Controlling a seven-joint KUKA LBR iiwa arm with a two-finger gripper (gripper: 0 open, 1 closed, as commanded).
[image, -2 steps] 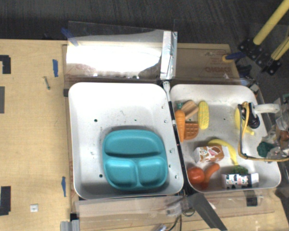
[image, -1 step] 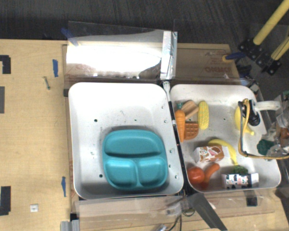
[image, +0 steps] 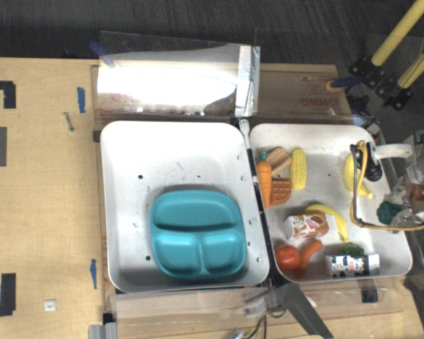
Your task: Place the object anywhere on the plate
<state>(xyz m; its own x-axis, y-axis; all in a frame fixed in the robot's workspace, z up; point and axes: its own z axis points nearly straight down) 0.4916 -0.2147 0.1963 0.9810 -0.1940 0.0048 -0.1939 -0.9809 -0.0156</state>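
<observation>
Gripper (image: 403, 203) at right bin's (image: 325, 134) right edge; plate (image: 196, 233) lies well left in the other bin (toy food between); grip state: cannot tell

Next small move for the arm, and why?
Probably move the gripper left and down over one toy, say the banana. The teal plate in the left bin carries nothing, every toy lies in the right bin, and the gripper sits at that bin's right edge.
</observation>
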